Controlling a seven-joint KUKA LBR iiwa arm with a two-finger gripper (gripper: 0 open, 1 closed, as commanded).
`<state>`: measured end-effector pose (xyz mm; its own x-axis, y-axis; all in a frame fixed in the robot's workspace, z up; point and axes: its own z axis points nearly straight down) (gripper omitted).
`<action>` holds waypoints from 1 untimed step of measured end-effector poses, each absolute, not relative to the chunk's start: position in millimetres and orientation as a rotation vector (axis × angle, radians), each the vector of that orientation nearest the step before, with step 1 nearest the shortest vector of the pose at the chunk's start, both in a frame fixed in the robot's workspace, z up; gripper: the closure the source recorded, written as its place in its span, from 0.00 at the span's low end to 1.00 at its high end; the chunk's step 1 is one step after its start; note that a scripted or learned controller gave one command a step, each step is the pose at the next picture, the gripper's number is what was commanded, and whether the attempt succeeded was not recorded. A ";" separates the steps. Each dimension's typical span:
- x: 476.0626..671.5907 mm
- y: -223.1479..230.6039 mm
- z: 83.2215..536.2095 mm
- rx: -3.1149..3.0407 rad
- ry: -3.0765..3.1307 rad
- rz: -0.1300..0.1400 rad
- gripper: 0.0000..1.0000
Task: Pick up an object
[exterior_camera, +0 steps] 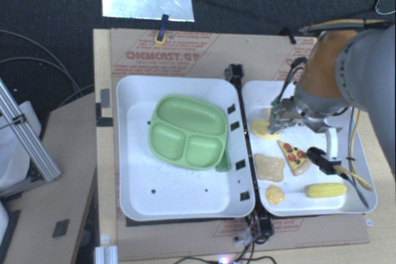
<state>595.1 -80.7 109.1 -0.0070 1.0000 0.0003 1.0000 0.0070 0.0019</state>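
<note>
A: Where's the hand [275, 122]?
B: Low in the right bin [365, 191], at the yellow disc [265, 130] by its left wall. How far it's open, I cannot tell.
A: And the rest?
B: Pizza [293, 157], toast [270, 167] and corn [326, 190] nearer us; a green tray [187, 131] in the left bin [133, 195].

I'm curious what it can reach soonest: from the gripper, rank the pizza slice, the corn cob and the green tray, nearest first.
From the gripper:
1. Pizza slice, just below it, right bin.
2. Corn cob, bottom of the right bin.
3. Green tray, left bin.
</note>
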 end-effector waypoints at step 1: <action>558.8 -134.0 91.5 2.213 2.212 0.023 1.00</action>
<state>558.8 -134.0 91.5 0.0007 1.0000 0.0016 0.9998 -0.0008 0.0193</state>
